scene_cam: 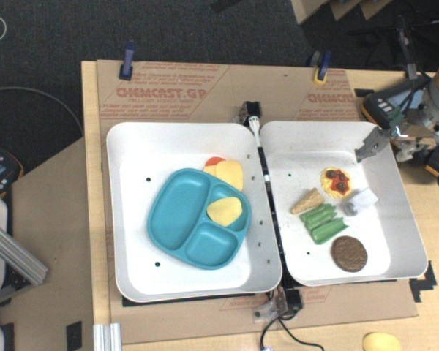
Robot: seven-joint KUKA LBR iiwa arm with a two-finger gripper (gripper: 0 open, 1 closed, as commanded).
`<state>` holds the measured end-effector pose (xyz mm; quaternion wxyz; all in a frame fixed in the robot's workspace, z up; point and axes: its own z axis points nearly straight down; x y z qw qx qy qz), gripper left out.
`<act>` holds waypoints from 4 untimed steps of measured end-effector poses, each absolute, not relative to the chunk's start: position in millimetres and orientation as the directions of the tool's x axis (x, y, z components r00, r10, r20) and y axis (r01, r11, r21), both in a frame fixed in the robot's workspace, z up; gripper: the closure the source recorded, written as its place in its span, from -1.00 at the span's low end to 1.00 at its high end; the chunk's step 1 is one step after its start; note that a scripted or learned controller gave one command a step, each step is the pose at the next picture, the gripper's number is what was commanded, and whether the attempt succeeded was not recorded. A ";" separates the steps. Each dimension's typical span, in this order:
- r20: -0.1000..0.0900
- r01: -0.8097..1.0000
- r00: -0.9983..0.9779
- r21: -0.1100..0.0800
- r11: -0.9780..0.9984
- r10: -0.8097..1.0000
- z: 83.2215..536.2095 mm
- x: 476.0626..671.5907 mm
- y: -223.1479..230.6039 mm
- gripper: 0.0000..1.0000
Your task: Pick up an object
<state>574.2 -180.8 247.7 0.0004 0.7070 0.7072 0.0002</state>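
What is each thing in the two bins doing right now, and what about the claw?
Blue tray: lying flat in the left bin.
Yellow piece: resting in a tray compartment.
Yellow and red toy: beside the tray's far edge.
Pizza toy: flat in the right bin.
Green beans: lying flat.
Brown patty: lying flat.
Claw: above the right bin's far corner, holding nothing visible.

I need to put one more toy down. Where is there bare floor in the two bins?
Right bin: bare left strip, beside the bread wedge. Left bin: bare around the blue tray. Crowded around the green beans.

Pincer (369, 149) low at right edge
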 end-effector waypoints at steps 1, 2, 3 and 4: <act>-0.008 1.000 -0.001 0.021 0.001 1.000 538.0 552.6 -186.4 -1.00; -0.005 1.000 -0.001 0.007 0.001 1.000 539.0 553.7 -185.8 1.00; 0.003 1.000 0.003 -0.007 -0.003 1.000 475.0 475.8 -178.0 1.00; 0.006 1.000 0.001 -0.016 0.000 1.000 176.7 476.3 -158.7 1.00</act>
